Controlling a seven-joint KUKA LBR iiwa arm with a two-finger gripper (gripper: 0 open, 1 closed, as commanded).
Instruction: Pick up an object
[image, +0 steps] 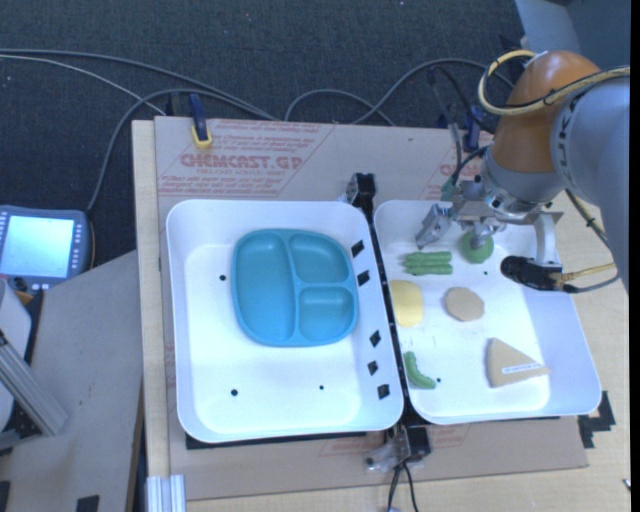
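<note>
No pick is complete: every object lies in a bin and the whole lift remains.

The left bin (200, 390) holds a blue tray (295, 287).

The right bin (560, 330) holds six objects, largest to smallest: a tan wedge (514, 363), a yellow piece (406, 302), a tan disc (464, 304), a green pod (428, 263), a green ball (477, 246) and a green curl (419, 371).

The gripper (460, 222) hangs at the back of the right bin, just above the ball. Whether it is spread or pinching cannot be told.
</note>
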